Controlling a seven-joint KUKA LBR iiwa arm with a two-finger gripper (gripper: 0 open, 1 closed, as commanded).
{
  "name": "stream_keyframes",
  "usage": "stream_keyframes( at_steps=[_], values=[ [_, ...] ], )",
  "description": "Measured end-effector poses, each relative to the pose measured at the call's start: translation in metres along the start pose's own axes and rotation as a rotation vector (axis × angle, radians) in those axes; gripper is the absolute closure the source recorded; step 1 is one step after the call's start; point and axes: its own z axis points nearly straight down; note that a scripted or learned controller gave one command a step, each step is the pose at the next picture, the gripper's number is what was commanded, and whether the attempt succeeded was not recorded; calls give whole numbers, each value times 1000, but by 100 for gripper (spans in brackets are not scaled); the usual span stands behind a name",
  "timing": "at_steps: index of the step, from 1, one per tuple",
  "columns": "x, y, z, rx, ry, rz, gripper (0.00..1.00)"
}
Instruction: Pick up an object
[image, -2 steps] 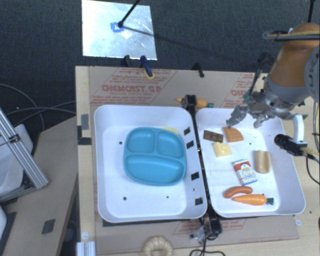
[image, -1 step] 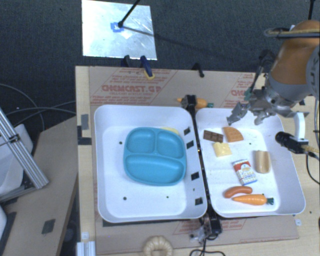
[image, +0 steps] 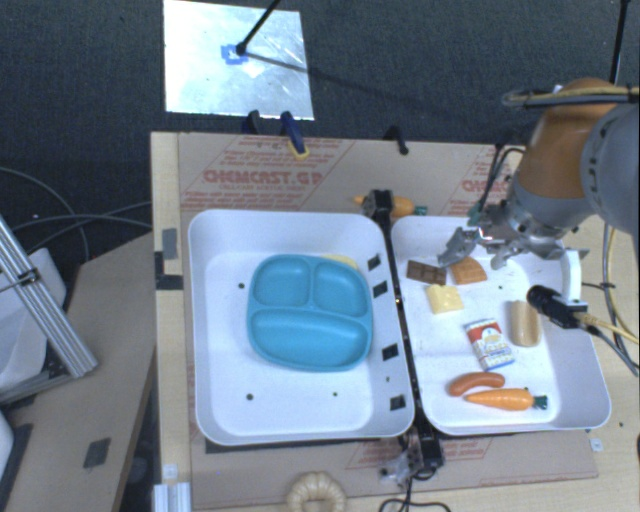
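Right bin (image: 590, 400), nearest edge: a toy carrot (image: 500, 400) and a sausage (image: 476, 383) lie side by side, loose and apart from the other pieces, which leaves room around each for a descent from above. Farther in, a small red-and-white carton (image: 489, 344) and a tan bread roll (image: 523, 323) rest flat on the bin floor; beyond them a yellow cheese block (image: 445, 299), a brown chocolate piece (image: 426, 272) and an orange-brown cracker (image: 468, 270) sit close together. The left bin (image: 215, 330) carries a blue divided plate (image: 310, 310), which plays no part in the picking. Gripper (image: 482, 244): lowered over the far end of the right bin, fingers spread, one tip near the chocolate and one near the cracker, nothing held between them (the cracker appears the likeliest target). The arm (image: 565, 150) enters from the right, wrist bent steeply downward.
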Motion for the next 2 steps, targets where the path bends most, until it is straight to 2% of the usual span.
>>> stream_keyframes(
  at_steps=[1, 2],
  values=[
    [3, -1, 63, 1, 1, 1, 0],
    [4, -1, 89, -2, 0, 1, 0]
  ],
)
